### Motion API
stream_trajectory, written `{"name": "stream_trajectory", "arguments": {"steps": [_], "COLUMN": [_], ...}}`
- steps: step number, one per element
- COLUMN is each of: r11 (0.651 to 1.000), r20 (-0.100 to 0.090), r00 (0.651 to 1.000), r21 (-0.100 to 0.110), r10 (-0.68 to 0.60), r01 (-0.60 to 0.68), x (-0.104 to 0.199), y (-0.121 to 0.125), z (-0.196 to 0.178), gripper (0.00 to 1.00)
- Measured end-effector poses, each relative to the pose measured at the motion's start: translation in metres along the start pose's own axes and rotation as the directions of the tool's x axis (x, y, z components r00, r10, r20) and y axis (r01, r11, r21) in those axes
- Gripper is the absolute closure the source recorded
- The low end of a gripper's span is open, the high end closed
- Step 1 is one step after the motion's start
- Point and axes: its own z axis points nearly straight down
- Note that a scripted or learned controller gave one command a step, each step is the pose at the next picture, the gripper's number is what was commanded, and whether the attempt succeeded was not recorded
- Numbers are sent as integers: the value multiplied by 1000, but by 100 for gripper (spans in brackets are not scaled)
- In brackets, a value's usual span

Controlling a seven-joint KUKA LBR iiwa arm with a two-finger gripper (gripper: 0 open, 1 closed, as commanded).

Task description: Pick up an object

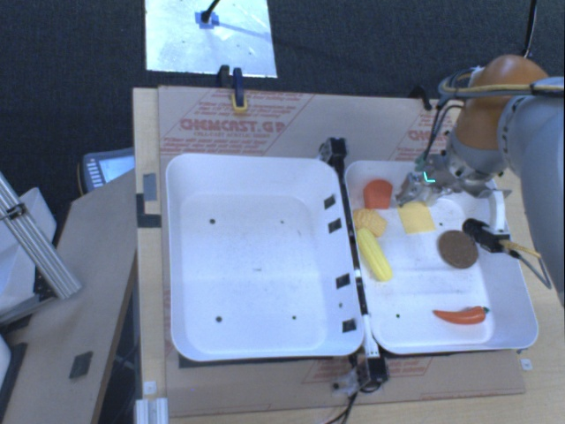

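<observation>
Where the right bin has its far end, a yellow block lies flat on the white floor. It sits just on the near side of the gripper, which hangs low over it. The view does not settle whether the two touch, or whether the claw is spread or pressed together.

A round red-orange piece sits just left of the gripper. Nearer the camera and close to the divider, a small orange-yellow lump touches a corn cob. A brown disc rests right of the block and a little nearer the camera. A red chili lies well apart near the front rim. The left bin stands alongside, both on a cardboard sheet.
</observation>
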Motion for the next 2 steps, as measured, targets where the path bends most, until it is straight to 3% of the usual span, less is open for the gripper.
{"name": "stream_trajectory", "arguments": {"steps": [1, 2], "r11": [1000, 1000], "r20": [6, -2], "r00": [1000, 1000], "r21": [-9, 5], "r10": [7, 0], "r01": [-7, 0], "x": [-55, -35], "y": [1, -2], "z": [-91, 5], "gripper": [0, 0]}}
